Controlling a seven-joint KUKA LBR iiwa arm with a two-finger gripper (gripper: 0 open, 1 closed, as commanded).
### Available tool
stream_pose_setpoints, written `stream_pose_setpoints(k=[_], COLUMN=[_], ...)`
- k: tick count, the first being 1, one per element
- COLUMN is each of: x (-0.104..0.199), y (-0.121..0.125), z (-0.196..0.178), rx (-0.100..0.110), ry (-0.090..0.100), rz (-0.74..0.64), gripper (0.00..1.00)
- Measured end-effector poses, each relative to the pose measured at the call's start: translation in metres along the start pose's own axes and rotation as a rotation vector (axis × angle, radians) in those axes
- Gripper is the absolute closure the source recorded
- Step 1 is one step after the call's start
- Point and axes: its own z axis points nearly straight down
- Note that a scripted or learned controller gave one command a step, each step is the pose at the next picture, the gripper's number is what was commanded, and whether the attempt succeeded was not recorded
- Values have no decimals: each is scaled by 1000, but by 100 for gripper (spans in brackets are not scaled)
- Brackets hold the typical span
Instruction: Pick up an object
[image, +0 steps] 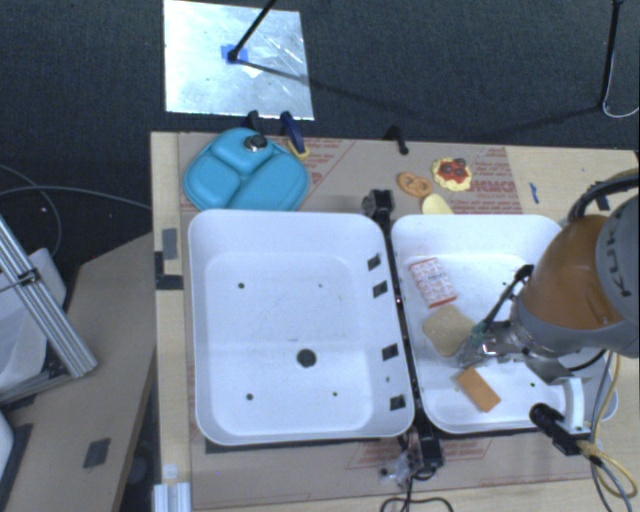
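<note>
The grey arm's two-finger gripper (478, 345) sits low in the right shallow white bin (500, 235) — just beside a tan sponge-like block (446, 329). An orange rectangular block (478, 389) lies near it, and a red-and-white printed packet (431, 281) lies farther up.

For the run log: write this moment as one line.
arm: over right bin | end effector: low beside tan block | orange block: on bin floor | white card: lying flat | grasp: unconfirmed

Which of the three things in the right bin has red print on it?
The white card, farthest from the pincer. The tan block and the orange block are plain.
</note>
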Motion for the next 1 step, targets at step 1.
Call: stream_pose_setpoints(k=[1], x=[-26], y=[-3], z=[-31], rx=[3], ry=[-11], rz=[6], gripper=[100])
